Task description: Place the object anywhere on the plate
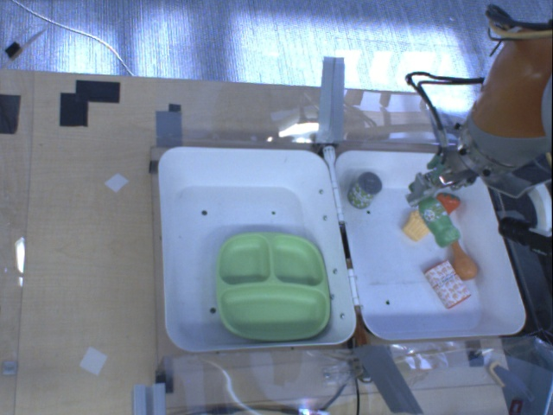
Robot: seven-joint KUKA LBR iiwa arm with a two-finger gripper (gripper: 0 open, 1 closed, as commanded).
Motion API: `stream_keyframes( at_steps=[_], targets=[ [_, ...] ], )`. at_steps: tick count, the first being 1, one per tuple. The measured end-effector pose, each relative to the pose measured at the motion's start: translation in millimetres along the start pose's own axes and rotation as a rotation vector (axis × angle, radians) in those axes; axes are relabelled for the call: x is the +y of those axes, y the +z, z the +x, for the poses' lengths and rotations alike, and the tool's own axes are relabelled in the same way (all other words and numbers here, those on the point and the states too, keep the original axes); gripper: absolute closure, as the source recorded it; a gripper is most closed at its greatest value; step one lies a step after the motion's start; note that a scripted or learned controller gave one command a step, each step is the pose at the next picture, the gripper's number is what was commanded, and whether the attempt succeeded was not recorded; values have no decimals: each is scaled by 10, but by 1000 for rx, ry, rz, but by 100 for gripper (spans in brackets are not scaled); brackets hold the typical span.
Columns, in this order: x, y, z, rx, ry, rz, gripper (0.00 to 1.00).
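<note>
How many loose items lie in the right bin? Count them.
5: a can upper left, yellow piece, green bottle under the gripper, orange piece, carton. Others may be hidden.

No legible txt, brand, no. or sign anywhere. Red-and-white packet in right bin has printed pattern, too small/blurred to read. Small can near that bin's top-left: label unreadable. Black tape patches on bench: plain, no marks.

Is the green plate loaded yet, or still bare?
Bare. All three compartments of the green plate in the left bin show plain green; the small items lie in the right bin.
</note>
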State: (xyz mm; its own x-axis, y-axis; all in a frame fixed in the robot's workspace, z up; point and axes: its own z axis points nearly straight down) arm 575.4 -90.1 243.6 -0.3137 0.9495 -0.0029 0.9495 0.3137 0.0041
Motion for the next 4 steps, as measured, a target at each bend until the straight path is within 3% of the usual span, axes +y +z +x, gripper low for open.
stream_keyframes(
  at_steps=[1, 2, 3, 4],
  targets=[
    [67, 282, 662, 2, -137, 0, 100],
    [-318, -45, 1278, 2, -118, -1, 100],
    [-299, -176, 1879, 2, -176, -1, 100],
    [-300, -176, 1877, 2, -175, -1, 0]
  ],
)
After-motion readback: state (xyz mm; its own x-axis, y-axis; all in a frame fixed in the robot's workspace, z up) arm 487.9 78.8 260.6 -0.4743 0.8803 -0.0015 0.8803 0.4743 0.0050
